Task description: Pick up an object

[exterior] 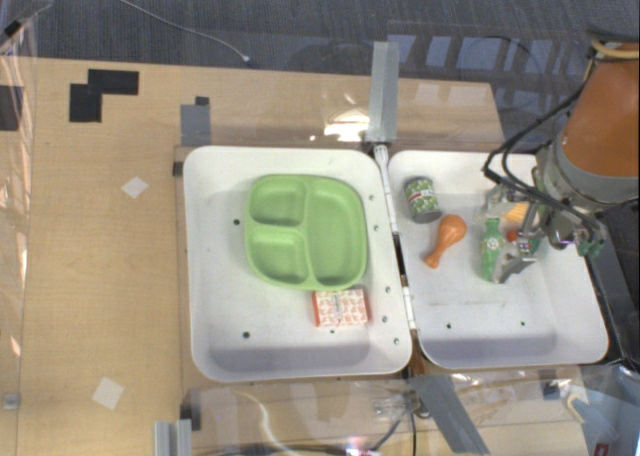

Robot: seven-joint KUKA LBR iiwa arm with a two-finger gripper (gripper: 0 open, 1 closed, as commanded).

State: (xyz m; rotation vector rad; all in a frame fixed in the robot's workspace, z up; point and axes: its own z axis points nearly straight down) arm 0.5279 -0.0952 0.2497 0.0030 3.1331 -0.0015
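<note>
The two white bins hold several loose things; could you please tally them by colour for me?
Green: 3, the divided plate, the small can and the bottle
Orange: 1, the toy drumstick
Red and white: 1, the small box
Yellow: 1, a piece partly hidden beside the pincer
Total: 6

A green bottle [491,249] stands in the right bin [480,329], just beside an orange drumstick-shaped toy [445,240] lying tilted; a small green-labelled can [422,198] rests farther back.

A robotics lab: a wooden bench [100,274] with clear guard panels, black marker patches upper left, loose cables, grey carpet.
</note>
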